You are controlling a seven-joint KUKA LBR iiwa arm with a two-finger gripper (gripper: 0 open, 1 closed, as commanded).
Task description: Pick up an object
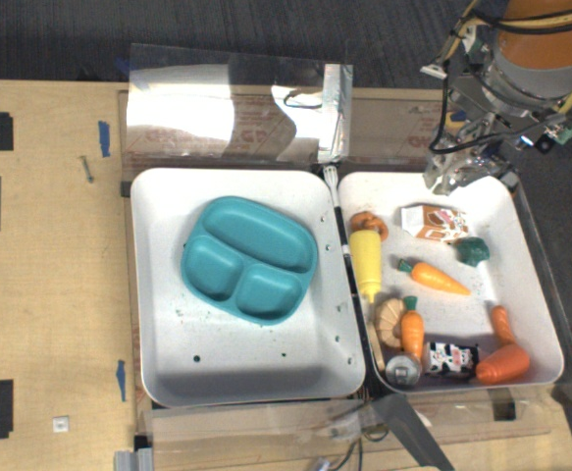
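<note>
plastic toy food fills the right bin [536,263]. the gripper [459,173] hovers at its far rim, fingers slightly apart, holding nothing. nearest, just below, lies a small carton [433,221]: likely light, stiff, flat-sided, best pinched across its narrow width.

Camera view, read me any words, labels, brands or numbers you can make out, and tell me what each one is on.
No text can be read.
Small white and brown carton: printed, too blurred to read.
Black and white carton: markings too small to read.
Teal divided tray: no lettering visible.
</note>
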